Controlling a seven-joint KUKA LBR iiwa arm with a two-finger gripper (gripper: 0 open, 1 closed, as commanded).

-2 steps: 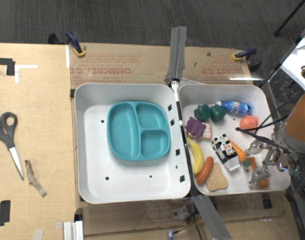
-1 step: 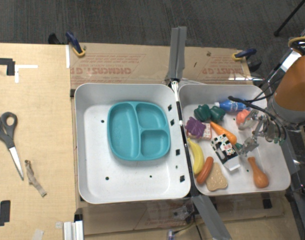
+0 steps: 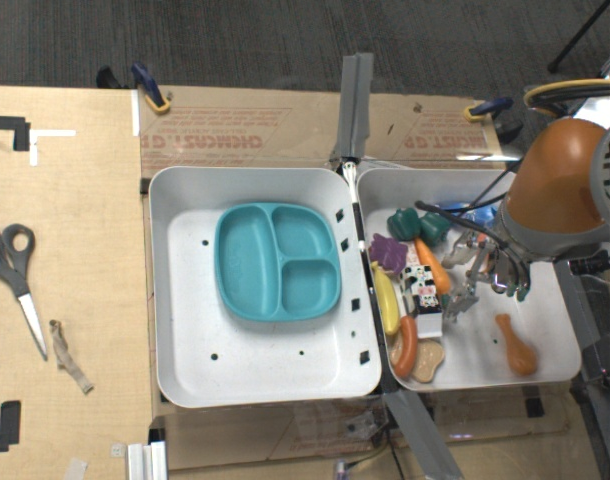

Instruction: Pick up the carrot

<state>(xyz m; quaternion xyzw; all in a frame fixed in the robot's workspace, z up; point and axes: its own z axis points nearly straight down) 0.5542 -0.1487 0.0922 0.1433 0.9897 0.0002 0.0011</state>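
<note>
Plainly, the carrot (image 3: 431,265) is seen lying slantwise in the right bin (image 3: 545,368), crowded among toy foods: a purple piece (image 3: 389,253) and a banana (image 3: 386,302) beside it. The gripper (image 3: 472,286) is lowered just beside the carrot, presumably placed for a grasp; nothing is seen held, and its spread cannot be told. Much of the bin's far corner is hidden by the arm.
</note>
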